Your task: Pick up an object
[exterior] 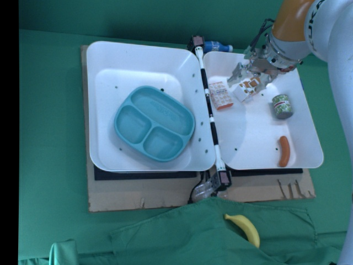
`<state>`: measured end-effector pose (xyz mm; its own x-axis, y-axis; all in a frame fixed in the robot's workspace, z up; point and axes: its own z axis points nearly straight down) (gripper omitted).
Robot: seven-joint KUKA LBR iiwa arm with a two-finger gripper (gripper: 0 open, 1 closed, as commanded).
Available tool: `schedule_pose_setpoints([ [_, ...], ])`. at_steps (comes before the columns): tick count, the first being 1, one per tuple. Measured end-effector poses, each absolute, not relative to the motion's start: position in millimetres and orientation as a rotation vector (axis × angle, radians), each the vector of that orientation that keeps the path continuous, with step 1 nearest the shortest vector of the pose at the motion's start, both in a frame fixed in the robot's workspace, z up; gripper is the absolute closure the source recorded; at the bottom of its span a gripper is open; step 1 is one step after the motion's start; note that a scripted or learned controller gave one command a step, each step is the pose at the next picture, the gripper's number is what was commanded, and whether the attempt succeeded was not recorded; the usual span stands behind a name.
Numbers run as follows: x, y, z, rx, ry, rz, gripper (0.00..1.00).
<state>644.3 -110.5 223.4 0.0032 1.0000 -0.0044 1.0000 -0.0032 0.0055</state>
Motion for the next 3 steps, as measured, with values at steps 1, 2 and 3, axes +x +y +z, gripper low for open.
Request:
schedule_pose_setpoints([
  [1, 648.9, -112.3, 217.6, 2.207, 2.201, 0.019, 0.0],
  [2, 650.5, -113.9, 230.7, 2.205, 2.193, 0.024, 1.0],
  [3, 646.5, -118.2, 280.1, 2.218, 2.211, 0.01, 1.0],
])
